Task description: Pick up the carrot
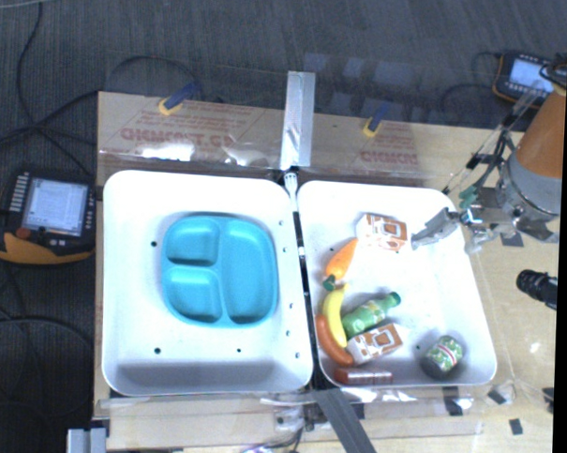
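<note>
So the carrot [339, 258] is sitting in the right bin [477, 304], up against its left wall, lying at a slant with the fat orange end pointing up toward a small white-and-orange carton [383, 232]. The two look like they're touching or very nearly. Its thin end runs down to the tip of a yellow banana [330, 310], and right beside that there's a green bottle [370, 314], a second little carton [374, 342], a sausage-looking thing [333, 343] and a dark round can [443, 355]. Pretty crowded corner.

The hand [433, 229] hangs over the upper right part of that bin, well apart from the carrot, with nothing in it. I honestly can't tell whether it's spread or pressed together; it just reads as one grey wedge from this angle.

What I'd worry about: the carrot is wedged between the bin wall, the carton and the banana, so there isn't much room for a finger on either side. Coming down slightly off could grab the carton or the banana instead, or just shove the carrot along the wall. It's also tapered and smooth-looking, so a pinch near the thin end might squirt it out.

The left bin [121, 289] only matters as scenery; it has a blue divided tray [216, 268]. The arm's upper part is cut off at the right edge, and the worktop [427, 152] clutter back there is too small to read.
</note>
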